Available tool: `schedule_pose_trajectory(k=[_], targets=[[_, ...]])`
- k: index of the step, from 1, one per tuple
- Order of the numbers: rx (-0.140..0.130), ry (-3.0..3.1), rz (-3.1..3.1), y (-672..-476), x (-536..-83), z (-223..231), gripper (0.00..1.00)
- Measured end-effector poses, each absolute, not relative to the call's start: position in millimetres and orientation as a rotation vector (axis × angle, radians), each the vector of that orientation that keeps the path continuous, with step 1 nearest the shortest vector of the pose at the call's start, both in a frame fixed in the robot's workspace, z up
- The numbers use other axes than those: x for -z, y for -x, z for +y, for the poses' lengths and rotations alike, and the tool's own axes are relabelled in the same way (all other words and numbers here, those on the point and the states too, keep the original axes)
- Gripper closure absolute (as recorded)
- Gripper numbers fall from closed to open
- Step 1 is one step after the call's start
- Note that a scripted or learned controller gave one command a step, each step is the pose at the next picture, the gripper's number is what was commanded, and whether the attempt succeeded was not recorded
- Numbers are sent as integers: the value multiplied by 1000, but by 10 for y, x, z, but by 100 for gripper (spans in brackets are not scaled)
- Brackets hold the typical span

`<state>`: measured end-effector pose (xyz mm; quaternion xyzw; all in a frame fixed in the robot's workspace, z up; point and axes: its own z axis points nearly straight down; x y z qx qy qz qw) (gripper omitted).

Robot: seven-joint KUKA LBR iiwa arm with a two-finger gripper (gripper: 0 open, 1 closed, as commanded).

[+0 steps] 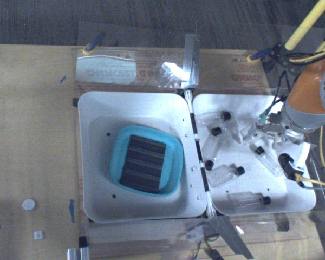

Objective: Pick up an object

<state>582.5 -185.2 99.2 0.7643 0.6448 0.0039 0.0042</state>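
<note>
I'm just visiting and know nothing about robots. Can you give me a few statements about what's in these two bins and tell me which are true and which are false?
1. The left bin holds a blue tray with a dark ribbed insert. True.
2. The clear bottles with black caps lie in the left bin. False: they are scattered in the right bin.
3. The end effector is over the right bin. True.
4. The arm reaches in from the view's left. False: it comes in from the right, with its orange band near that edge.
5. The bottles all stand upright. False: the bottle near the front wall lies on its side.
</note>
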Motion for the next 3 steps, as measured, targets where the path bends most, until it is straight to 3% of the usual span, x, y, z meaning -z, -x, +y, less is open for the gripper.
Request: schedule_pose_trajectory(k=[1,2,3], targets=[[-26,-2426,2005,-5738,-907,-2063,0],[-10,-2430,1987,-5778,-886,-1346,0],[14,-2396,2051,-6450,-866,-1662,0]])
